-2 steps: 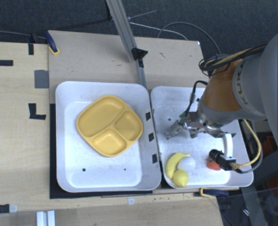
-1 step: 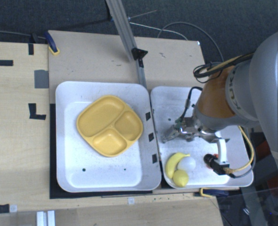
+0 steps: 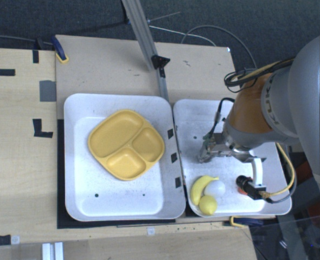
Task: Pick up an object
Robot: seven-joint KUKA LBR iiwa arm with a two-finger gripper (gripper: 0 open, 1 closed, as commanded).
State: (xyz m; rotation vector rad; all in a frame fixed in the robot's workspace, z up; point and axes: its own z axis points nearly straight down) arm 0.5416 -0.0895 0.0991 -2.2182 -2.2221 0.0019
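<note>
Beside the curved banana [image 3: 201, 187], a round lemon [image 3: 208, 204].

In the right bin [image 3: 190, 118], the banana [image 3: 199, 186], lemon [image 3: 208, 205] and white ball [image 3: 215, 189] crowd the near-left corner, touching one another beside the wall. The far-left floor is open. The left bin [image 3: 73, 145] is bare floor around the yellow divided plate [image 3: 126, 143].

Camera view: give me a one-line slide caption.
Gripper lowered into the right bin, above a banana and lemon; yellow divided plate sits in the left bin.
</note>
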